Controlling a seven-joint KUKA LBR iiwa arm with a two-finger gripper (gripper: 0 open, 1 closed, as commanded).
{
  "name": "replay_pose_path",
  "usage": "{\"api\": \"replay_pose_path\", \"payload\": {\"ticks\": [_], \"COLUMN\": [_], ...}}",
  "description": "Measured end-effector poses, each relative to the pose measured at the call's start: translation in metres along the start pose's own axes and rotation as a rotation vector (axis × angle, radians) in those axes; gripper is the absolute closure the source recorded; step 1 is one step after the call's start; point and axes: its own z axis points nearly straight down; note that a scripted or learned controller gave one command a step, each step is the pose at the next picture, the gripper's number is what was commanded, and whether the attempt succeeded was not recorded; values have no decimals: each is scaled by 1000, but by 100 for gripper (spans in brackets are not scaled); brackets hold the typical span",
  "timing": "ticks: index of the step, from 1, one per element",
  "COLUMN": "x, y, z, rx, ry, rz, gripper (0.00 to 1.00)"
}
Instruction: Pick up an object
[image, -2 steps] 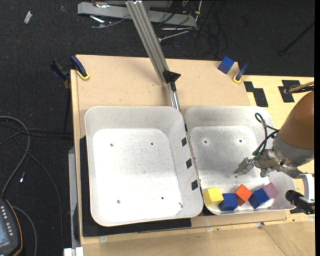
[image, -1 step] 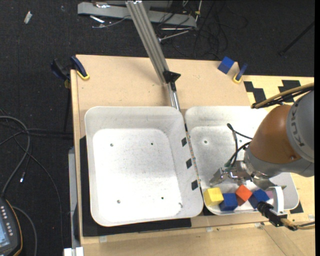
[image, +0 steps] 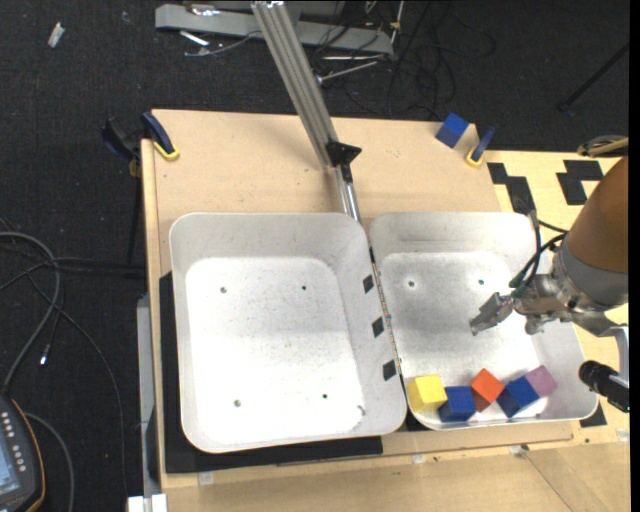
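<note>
Small coloured cubes, yellow (image: 427, 389), blue (image: 459, 402), orange (image: 487, 385), a second blue (image: 519, 395) and purple (image: 541, 380), lie bunched along the near rim of the right-hand shallow white bin (image: 440, 240). Right of centre, the gripper (image: 489, 313) hovers above bare floor, fingers apparently empty; their spread cannot be told. Tight packing risks a blocked or glancing grasp.

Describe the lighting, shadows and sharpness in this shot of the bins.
Camera view: even, diffuse light, no strong glare on the white bins; a soft shadow lies on the right bin's floor beside the gripper; the gripper looks slightly soft, while the coloured blocks stay crisp.
</note>
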Motion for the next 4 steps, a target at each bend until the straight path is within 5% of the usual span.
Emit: {"api": "replay_pose_path", "payload": {"ticks": [1,2,3,4], "x": [38,55,54,159], "y": [-2,-12,-11,-9], "z": [100,104,94,0], "rx": [18,8,5,2], "ry": [8,3,3,8], "rz": [-4,-3,0,-13], "gripper": [0,0,100,100]}}
